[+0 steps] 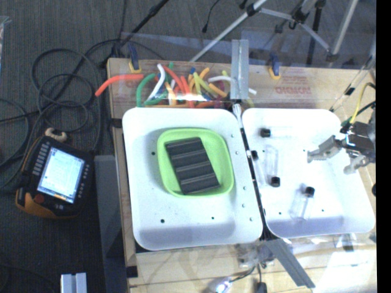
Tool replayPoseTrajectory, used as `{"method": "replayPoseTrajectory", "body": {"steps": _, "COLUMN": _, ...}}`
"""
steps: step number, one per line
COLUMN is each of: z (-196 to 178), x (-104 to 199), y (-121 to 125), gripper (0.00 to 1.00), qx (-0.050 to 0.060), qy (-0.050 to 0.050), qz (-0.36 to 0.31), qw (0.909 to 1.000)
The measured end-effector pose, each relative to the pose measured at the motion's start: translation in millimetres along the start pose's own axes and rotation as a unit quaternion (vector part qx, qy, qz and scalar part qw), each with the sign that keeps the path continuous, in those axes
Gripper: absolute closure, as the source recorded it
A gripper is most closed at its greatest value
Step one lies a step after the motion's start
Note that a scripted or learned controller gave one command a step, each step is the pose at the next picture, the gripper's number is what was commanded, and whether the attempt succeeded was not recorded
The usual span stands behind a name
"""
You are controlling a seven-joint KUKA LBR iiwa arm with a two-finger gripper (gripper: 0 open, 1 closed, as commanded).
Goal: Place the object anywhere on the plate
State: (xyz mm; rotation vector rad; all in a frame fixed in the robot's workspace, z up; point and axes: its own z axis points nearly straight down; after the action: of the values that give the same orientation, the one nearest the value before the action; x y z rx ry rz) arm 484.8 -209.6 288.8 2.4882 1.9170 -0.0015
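Note:
A green plate [226, 163] lies in the left bin [140, 163]. On it rests a dark grey ribbed block [192, 165], lying flat near the plate's middle. My gripper [335, 159] hovers over the right side of the right bin [317, 121], far from the plate. Its fingers [319, 153] are spread open with nothing between them.
Two clear vials with black caps [272, 163] [301, 202] and a loose black cap [264, 132] lie in the right bin. Coloured tubes [183, 84] are piled behind the bins. A teach pendant [58, 176] sits on the floor at the left.

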Motion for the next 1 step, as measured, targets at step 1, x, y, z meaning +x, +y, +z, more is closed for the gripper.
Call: {"method": "replayPoseTrajectory", "body": {"steps": 1, "z": -41.9, "x": -7.6, "y": 1.9, "gripper": 0.0, "qx": 0.0, "qy": 0.0, "qz": 0.012, "qw": 0.9999}}
